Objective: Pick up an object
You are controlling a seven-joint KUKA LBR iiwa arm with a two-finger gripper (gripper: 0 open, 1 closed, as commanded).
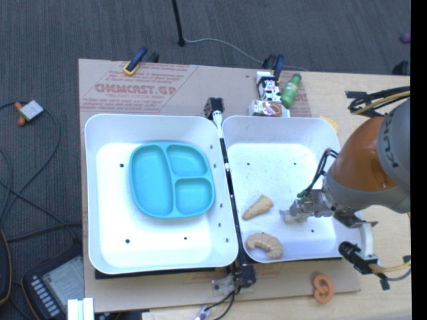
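1. Tan, matte and lumpy, two pastry-like pieces lie in the right bin (280, 135): a wedge (258, 207) near its middle, a croissant (265, 245) at its front edge.
2. The end effector (293, 215) sits low beside the wedge; I cannot tell its state.
3. Risk: a descent slightly off could nudge the wedge away across the smooth white plastic.
4. The left bin (100, 179) carries a glossy blue divided plate (172, 179).

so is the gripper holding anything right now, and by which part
Nothing shows between the fingers. The gripper sits low in the right bin, apart from the two tan pastry pieces on its left.
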